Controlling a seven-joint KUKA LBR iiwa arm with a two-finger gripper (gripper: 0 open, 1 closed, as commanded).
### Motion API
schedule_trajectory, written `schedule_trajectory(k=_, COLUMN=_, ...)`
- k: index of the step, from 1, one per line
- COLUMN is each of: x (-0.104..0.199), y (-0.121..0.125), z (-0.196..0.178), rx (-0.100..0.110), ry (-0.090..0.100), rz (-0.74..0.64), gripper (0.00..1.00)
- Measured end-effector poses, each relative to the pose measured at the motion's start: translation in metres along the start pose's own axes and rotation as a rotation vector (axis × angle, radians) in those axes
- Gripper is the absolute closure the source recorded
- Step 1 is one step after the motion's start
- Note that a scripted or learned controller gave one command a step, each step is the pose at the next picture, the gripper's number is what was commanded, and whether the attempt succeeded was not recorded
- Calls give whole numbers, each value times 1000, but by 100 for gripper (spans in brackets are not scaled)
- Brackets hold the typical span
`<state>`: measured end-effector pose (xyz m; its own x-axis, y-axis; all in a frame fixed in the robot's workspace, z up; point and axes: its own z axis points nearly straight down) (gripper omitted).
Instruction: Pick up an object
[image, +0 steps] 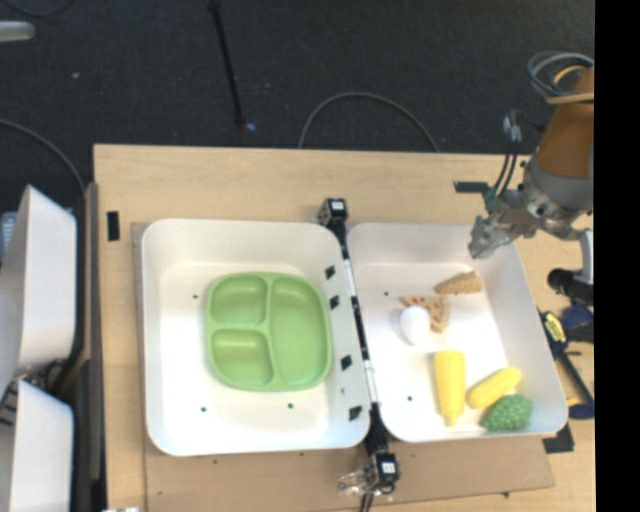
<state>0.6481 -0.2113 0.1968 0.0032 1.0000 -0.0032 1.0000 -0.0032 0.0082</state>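
Jaws (484, 243) state unclear, above right bin (390, 400); smooth yellow cylinder (449, 385), bumpy green broccoli (507, 412).

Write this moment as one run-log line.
gripper: over right bin far corner, nothing seen held | nearest: cone | egg, corn: untouched | tray: left bin
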Motion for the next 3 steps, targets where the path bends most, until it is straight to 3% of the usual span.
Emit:
schedule_trajectory(k=1, x=-1, y=2, z=-38, rx=2, ry=1, rz=-5, gripper=100)
schedule_trajectory(k=2, x=43, y=-13, z=-38, rx=7, ry=2, rz=-7, gripper=100)
schedule_trajectory(k=3, x=102, y=-10, z=-36, rx=7, ry=4, rz=-10, gripper=100)
